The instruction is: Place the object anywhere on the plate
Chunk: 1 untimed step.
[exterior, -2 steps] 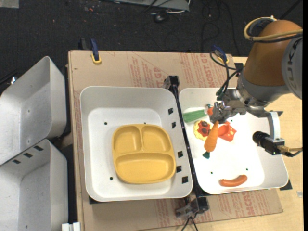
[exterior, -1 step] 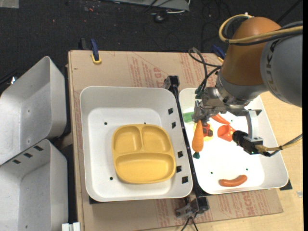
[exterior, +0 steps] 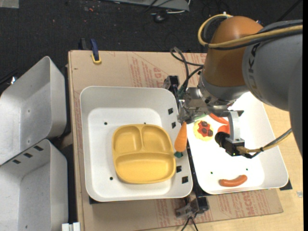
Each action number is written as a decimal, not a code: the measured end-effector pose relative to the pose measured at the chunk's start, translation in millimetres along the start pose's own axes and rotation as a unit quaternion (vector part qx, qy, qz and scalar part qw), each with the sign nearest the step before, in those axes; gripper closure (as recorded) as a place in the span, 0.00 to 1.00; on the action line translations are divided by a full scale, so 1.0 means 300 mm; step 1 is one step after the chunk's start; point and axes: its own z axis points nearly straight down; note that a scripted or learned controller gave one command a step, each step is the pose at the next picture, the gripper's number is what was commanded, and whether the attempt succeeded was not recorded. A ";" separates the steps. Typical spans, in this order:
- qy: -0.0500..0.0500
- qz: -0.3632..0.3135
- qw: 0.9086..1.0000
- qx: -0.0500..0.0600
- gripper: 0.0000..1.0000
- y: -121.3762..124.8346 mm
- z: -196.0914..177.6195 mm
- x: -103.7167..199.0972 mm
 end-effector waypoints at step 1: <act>0.000 0.000 1.000 0.001 1.00 -0.047 0.026 0.150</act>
